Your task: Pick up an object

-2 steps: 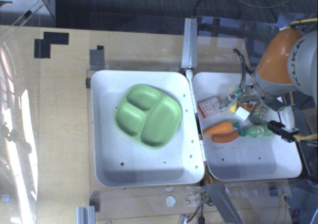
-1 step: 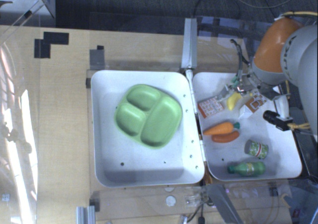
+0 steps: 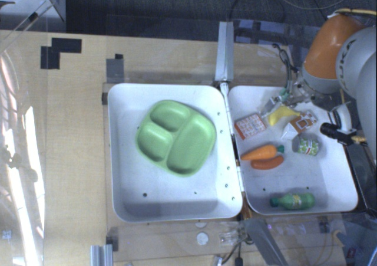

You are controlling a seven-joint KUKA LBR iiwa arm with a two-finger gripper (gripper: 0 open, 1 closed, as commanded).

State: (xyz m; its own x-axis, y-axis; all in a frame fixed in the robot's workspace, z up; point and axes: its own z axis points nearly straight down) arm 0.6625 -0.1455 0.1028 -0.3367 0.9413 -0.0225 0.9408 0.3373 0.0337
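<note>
The right bin point(image 3: 347, 197) holds several small items: a red-and-white checked card point(image 3: 250, 125), a yellow banana point(image 3: 281, 115), a small brown box point(image 3: 305, 122), an orange carrot point(image 3: 262, 152) with a red sausage point(image 3: 267, 163) beside it, a green-and-white can point(image 3: 307, 145) and a green bottle point(image 3: 293, 201). My gripper point(image 3: 288, 97) hangs low at the bin's far side, just above the banana's far end. The grey arm and its orange band point(image 3: 330, 52) hide much of the gripper. Nothing is seen held in it.
The left bin point(image 3: 126, 200) holds a green divided plate point(image 3: 175, 137). A metal post point(image 3: 224, 52) stands at the far end of the wall between the bins. Cables trail behind the right bin. Wooden bench surrounds both bins.
</note>
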